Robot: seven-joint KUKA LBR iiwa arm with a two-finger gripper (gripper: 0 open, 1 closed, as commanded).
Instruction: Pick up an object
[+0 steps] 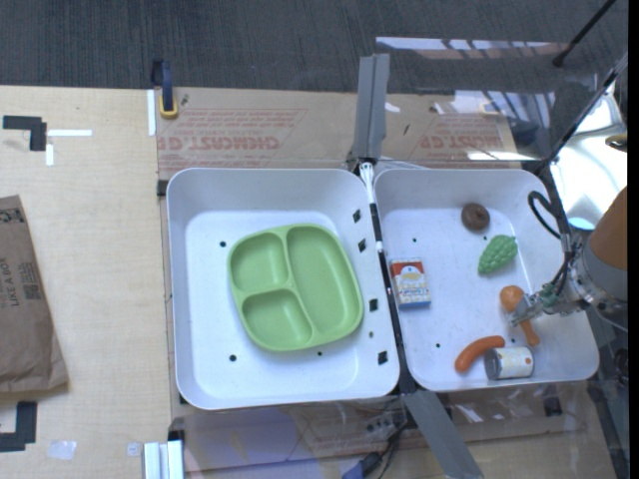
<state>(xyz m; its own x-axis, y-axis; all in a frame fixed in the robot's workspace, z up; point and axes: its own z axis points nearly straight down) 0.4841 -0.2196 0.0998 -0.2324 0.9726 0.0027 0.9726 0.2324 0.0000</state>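
1. Two shallow white bins sit side by side on the bench; the left bin (190,297) holds a light green divided plate (296,287) with three compartments, lying flat near the bin's middle and slightly turned.
2. The right bin (439,203) holds several small things: a brown round piece (475,217) near the far side; a green bumpy toy (497,253) just in front of it and apart from it; a small box with a red top and a blue picture (409,282) lying towards the bin's left wall.
3. At the near right of that bin an orange carrot-like piece (513,298) lies beside the gripper; an orange-red sausage-shaped piece (477,352) lies near the front edge; a small white can with a red label (510,363) lies on its side just right of it, close enough that I cannot tell whether they touch.
4. The arm comes in from the right edge; its gripper (523,310) is low in the right bin, its tip right at the carrot-like piece; whether the pincer is released or clenched I cannot tell, as the tip is small and blurred against the orange piece.
5. On the bench to the left of the bins lies a brown paper bag (25,292); a sheet of printed cardboard (260,133) lies behind the bins.
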